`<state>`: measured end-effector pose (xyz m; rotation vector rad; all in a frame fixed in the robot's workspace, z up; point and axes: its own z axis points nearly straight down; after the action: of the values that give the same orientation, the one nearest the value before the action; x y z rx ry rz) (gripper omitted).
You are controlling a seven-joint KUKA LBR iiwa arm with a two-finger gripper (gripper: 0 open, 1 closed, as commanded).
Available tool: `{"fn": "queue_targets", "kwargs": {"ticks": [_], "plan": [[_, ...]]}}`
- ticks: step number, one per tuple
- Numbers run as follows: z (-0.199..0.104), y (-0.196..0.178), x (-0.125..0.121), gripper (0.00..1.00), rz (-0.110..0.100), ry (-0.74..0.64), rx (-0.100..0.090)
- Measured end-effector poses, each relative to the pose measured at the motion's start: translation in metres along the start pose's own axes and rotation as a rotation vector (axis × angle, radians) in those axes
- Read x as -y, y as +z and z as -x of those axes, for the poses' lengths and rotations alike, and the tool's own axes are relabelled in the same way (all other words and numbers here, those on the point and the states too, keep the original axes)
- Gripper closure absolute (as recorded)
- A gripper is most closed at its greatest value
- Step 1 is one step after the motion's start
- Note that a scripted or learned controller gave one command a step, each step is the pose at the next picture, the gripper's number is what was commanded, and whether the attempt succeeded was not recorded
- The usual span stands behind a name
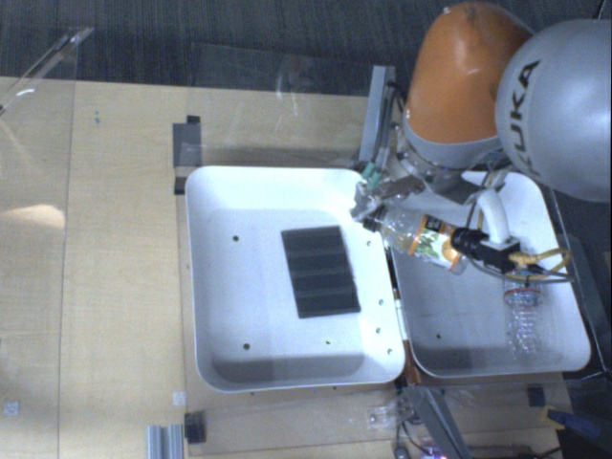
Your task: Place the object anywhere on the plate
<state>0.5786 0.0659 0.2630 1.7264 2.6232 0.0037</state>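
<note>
The plate (320,272) is a dark, ridged rectangle lying flat in the middle of the left bin (215,352). My gripper (372,202) hangs over the wall between the two bins, just right of the plate's far corner. It is shut on one end of a clear plastic bottle (424,238) with an orange and green label. The bottle slants down and to the right from the fingers, over the near-left part of the right bin (459,352).
A second clear bottle (522,319), without a label, lies in the right bin near its right wall. The grey and orange arm covers the far part of the right bin. White floor of the left bin surrounds the plate on all sides.
</note>
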Motion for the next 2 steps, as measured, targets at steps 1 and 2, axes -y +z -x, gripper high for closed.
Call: {"fn": "queue_targets", "kwargs": {"ticks": [1,2], "plan": [[-0.05,-0.003,0.007,1.0,0.002,-0.205,0.0],[-0.046,-0.025,-0.014,1.0,0.003,-0.152,0.001]]}}
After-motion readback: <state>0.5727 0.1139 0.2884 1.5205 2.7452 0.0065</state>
